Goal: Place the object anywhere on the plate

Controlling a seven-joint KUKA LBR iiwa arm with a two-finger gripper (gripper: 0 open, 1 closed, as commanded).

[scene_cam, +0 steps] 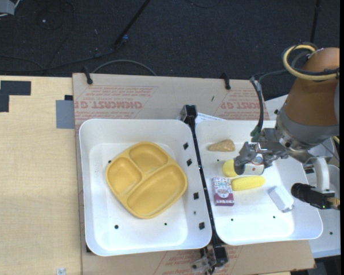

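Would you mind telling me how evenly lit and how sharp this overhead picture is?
In the camera view the white bins are bright, nearly washed out, while the floor beyond the bench is very dark; the yellow plate is crisp with soft shading in its compartments; the gripper and the small items beneath it look somewhat soft.

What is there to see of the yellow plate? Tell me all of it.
The yellow plate lies flat in the left white bin, roughly at its middle, turned at a slant to the bin's walls. It looks like moulded plastic, a rounded square with a raised rim and ridges splitting it into three compartments: two smaller ones toward the far side and one larger toward the near side. Nothing lies in any compartment. It touches only the bin floor.
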